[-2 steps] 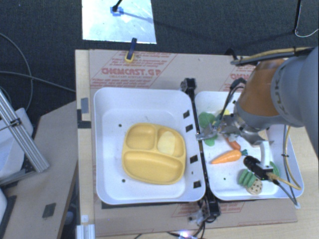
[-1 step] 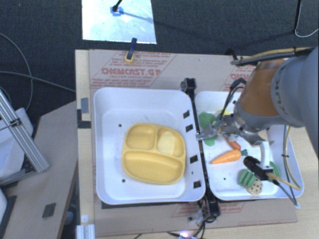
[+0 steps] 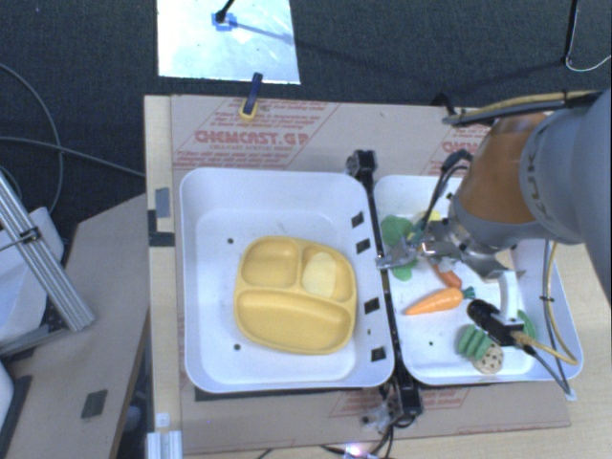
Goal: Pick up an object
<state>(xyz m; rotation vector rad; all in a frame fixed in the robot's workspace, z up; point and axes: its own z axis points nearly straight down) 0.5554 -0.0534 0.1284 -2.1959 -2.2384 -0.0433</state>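
Note:
My gripper [image 3: 394, 256] hangs low over the left side of the right bin [image 3: 421, 366], close to the divider between the bins. A green toy [image 3: 396, 228] lies just behind it, and another green bit [image 3: 404, 272] shows right under it. An orange carrot [image 3: 435, 301] lies in front of the gripper, with a small orange piece [image 3: 448, 277] beside it. Near the bin's front lie a green ridged toy [image 3: 469, 340] and a pale dotted cookie [image 3: 490, 358]. I see nothing gripped.
The left bin [image 3: 206, 256] holds a yellow divided plate [image 3: 295, 293]. The grey arm [image 3: 535, 180] covers the right bin's back right part. Black clips [image 3: 362, 163] sit along the ridge between the bins. Cardboard [image 3: 258, 137] lies under both.

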